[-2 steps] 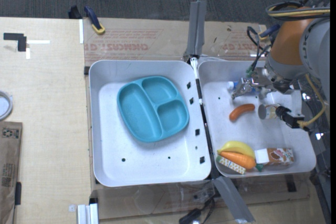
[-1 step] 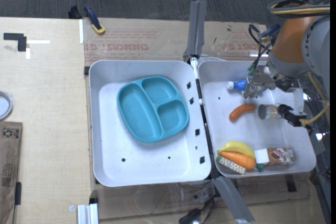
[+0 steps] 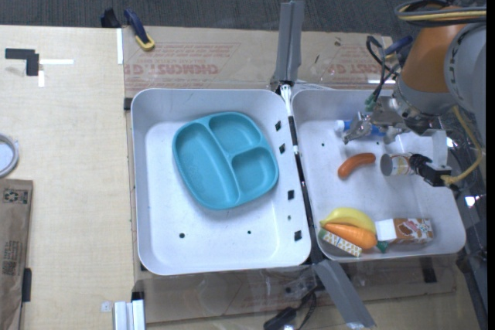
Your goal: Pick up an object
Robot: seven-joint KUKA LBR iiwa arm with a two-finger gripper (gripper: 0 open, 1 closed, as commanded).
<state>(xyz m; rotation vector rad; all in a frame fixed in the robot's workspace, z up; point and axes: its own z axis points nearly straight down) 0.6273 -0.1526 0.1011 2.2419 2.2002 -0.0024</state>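
- Orange-red sausage-shaped toy (image 3: 356, 165): short, smooth and glossy, rounded at both ends and slightly curved. It lies on its side, tilted, with the right end higher in the view.
- It sits on the bare floor of the right shallow white bin (image 3: 317, 182), in the upper middle, and touches nothing else.
- Gripper (image 3: 354, 132): metallic, low over the same bin, just above the sausage in the view and apart from it. I cannot tell whether it is wide or narrow, and nothing shows in its hold.
- Grey arm with an orange band (image 3: 429, 62) reaches in from the right, over the bin's far right corner.
- Near the front wall of the right bin is a cluster: a yellow toy banana (image 3: 346, 217), an orange toy carrot (image 3: 352, 233) just in front of it and touching it, and a tan grid-patterned wedge (image 3: 339, 243) under the carrot's left end.
- A brown printed packet (image 3: 408, 229) lies flat just to the right of the carrot.
- The left shallow white bin (image 3: 155, 197) holds a turquoise three-compartment plastic plate (image 3: 224, 158), well apart from the sausage.
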